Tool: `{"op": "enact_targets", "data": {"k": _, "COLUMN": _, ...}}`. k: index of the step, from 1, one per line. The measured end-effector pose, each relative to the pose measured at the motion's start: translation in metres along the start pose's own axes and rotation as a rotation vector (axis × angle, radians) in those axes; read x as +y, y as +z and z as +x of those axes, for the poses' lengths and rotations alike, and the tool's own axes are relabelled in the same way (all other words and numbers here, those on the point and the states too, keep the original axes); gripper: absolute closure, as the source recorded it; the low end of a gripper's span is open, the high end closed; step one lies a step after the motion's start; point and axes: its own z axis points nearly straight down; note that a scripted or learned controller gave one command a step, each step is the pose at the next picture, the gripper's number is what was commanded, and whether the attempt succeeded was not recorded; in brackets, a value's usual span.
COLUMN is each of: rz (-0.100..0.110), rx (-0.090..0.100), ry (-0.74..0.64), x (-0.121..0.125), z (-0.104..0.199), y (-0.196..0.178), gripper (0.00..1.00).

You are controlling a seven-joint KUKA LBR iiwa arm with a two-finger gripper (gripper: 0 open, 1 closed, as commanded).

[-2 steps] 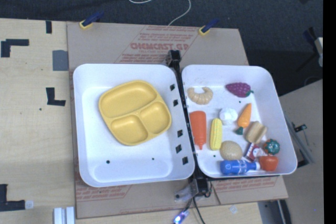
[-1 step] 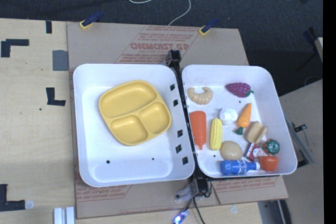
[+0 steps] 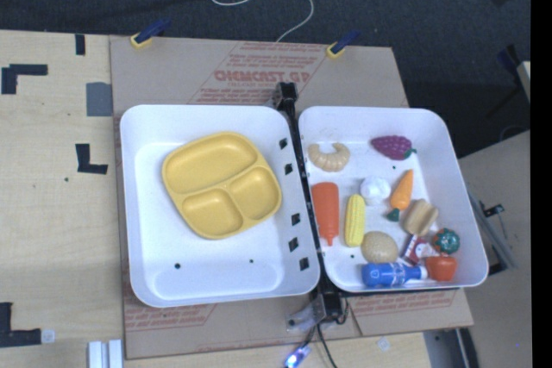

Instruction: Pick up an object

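Toys are crowding the right bin (image 3: 455, 177), while the left bin (image 3: 147, 211) is carrying a yellow divided plate (image 3: 222, 184) set at a slant. Nearest the camera, a blue bottle (image 3: 392, 274) is lying on its side along the front wall, its long axis running left to right with the white cap end pointing right, toward a red piece (image 3: 442, 269) in the corner. Just behind them a tan potato (image 3: 379, 247) is resting beside a green and red ball (image 3: 447, 240) and a brown bread-like piece (image 3: 420, 216). Farther back, a yellow corn cob (image 3: 354, 220) and a long orange sausage-like toy (image 3: 325, 212) are lying side by side, both running near to far. A small carrot (image 3: 401, 190) is slanting with its green end nearer the camera, just beside a white lump (image 3: 375, 188). A beige croissant (image 3: 330, 156) and purple grapes (image 3: 392, 146) are sitting nearest the far wall. Both bins are resting on a cardboard sheet (image 3: 250, 73). How the gripper's jaws are standing cannot be told.
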Motion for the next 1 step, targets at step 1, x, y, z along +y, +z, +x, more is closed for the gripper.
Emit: {"op": "enact_targets", "data": {"k": 1, "rz": -0.001, "rx": 0.0, "ry": -0.002, "x": 0.0004, "z": 0.0014, "y": 0.0339, "gripper": 1.0}}
